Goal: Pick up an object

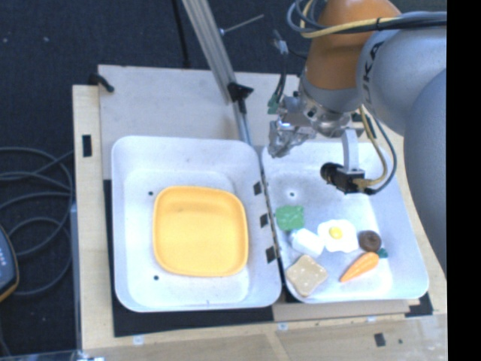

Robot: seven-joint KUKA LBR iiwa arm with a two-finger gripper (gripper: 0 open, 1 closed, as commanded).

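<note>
The left shallow white plastic bin (128,164) holds a square yellow plastic plate (201,230) lying flat near its middle. In the right shallow white plastic bin (402,273), clustered toward the near end, lie a green leafy toy piece (290,217), a small white block (307,241), a tan toast slice (306,274), a fried-egg toy (337,235), an orange toy carrot (359,266) and a small brown doughnut (369,240). The grey metal gripper (279,147) hangs over the far left corner of the right bin, well apart from those toys, with nothing between its fingers; whether the jaws are open or closed I cannot tell.
</note>
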